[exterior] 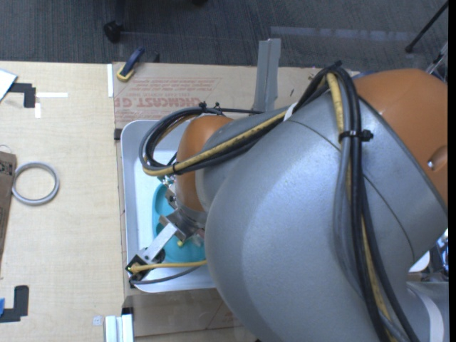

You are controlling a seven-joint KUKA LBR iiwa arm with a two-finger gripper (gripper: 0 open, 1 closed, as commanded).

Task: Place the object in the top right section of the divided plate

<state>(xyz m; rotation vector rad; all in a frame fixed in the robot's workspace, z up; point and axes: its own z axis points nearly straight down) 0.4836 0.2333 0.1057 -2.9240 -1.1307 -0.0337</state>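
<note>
Object and gripper alike are hard to make out: the grey KUKA arm with its orange band (206,137) reaches down into the shallow white bin (132,191), and its wrist covers the place where the tool would be working. Whether anything is held cannot be told from this view. Below the wrist a sliver of turquoise plastic (159,216), which I take to be the divided plate, shows against the bin floor, with a small yellowish bit (181,242) at its edge that may be the object or part of the tool. The plate's sections are hidden, so the top right one cannot be picked out, nor whether anything lies in it. My judgement is that the task is in its working phase, the arm low over the plate, but placement is unconfirmed. Black and yellow cables (171,164) loop over the wrist. Outward, a silver tape ring (34,183) rests on the pale wooden bench (71,248), well apart from the bin.
</note>
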